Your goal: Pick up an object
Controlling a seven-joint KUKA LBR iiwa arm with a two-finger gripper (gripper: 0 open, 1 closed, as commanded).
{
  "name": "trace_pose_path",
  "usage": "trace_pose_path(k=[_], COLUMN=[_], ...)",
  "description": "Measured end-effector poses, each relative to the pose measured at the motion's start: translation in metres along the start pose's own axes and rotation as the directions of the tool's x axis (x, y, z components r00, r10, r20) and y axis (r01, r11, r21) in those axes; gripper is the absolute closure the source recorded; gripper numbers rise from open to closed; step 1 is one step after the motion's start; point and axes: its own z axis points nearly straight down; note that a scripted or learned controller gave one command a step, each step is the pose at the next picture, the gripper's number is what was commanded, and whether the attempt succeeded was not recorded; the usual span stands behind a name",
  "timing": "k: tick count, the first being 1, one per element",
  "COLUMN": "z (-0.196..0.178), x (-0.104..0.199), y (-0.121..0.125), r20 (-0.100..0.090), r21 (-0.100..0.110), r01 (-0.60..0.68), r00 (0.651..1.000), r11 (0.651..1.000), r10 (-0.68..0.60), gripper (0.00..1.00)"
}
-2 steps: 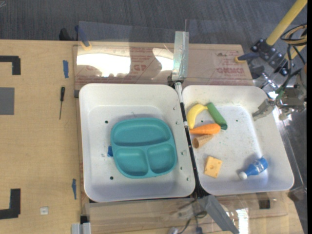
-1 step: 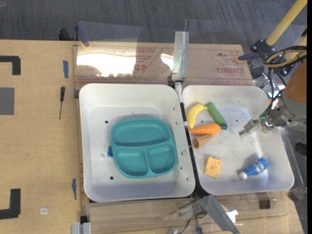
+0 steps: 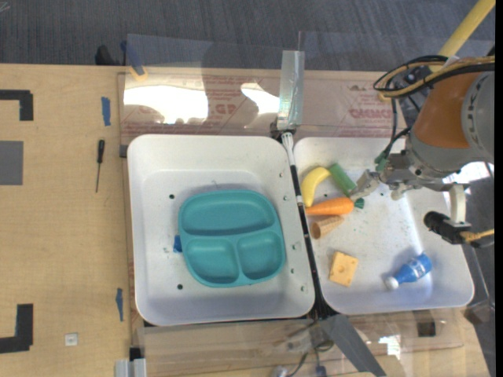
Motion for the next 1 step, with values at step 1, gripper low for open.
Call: trace_pose_path(k=[1], z=[0.0285], x=[0.0508], y=[-0.0022], r20=[0.000], r21=[-0.002], r01=[-0.057], r00=[0.998], r11=[0.998], r10=[0.057], gripper=[0.00])
